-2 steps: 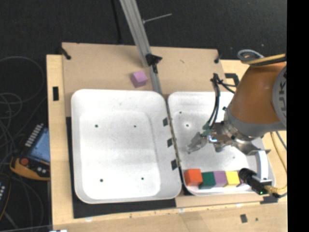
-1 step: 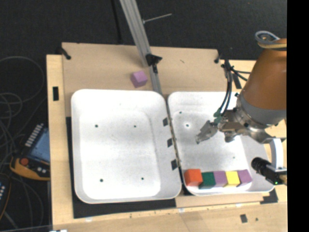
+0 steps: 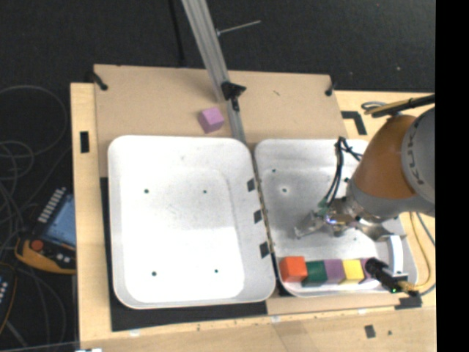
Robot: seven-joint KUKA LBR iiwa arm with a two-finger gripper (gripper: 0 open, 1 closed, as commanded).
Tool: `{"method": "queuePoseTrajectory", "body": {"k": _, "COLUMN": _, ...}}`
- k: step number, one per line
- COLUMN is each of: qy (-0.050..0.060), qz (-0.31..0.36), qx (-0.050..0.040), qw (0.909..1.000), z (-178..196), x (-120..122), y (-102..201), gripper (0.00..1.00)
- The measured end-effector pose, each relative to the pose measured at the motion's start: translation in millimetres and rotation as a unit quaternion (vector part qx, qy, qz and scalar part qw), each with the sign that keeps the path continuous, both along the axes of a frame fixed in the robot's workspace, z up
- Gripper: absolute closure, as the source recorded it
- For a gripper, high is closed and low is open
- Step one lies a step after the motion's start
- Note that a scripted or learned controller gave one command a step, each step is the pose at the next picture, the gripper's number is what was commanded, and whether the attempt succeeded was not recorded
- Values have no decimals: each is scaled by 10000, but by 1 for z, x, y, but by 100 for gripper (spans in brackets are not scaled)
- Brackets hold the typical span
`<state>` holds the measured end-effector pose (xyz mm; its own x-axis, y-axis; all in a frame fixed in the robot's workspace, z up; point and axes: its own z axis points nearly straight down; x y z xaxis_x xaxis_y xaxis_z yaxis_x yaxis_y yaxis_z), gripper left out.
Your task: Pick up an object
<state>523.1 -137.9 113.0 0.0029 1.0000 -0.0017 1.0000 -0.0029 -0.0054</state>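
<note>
Reaching into the right bin, your claw hangs above the block row: orange block, green block. Whether its fingers are apart you cannot tell; next, lower onto one block.

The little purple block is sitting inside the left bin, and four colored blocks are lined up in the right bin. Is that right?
Not quite. The purple block isn't inside the left bin; it sits on the board behind it, outside both bins. The camera view shows this. The four blocks are indeed lined up in the right bin.
</note>
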Motion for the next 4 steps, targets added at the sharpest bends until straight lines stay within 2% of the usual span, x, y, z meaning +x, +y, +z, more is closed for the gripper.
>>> {"method": "queuePoseTrajectory", "body": {"k": 1, "qy": -45, "qz": 32, "qx": -2, "qw": 10000, "z": -16, "x": 46, "y": -19, "gripper": 0}}
{"method": "queuePoseTrajectory", "body": {"k": 2, "qy": -32, "qz": 35, "qx": 12, "qw": 10000, "z": 14, "x": -8, "y": 28, "gripper": 0}}
{"method": "queuePoseTrajectory", "body": {"k": 3, "qy": -47, "qz": 29, "qx": 3, "qw": 10000, "z": 31, "x": -8, "y": 30, "gripper": 0}}
{"method": "queuePoseTrajectory", "body": {"k": 4, "qy": -47, "qz": 0, "qx": 1, "qw": 10000, "z": -17, "x": -39, "y": 15, "gripper": 0}}
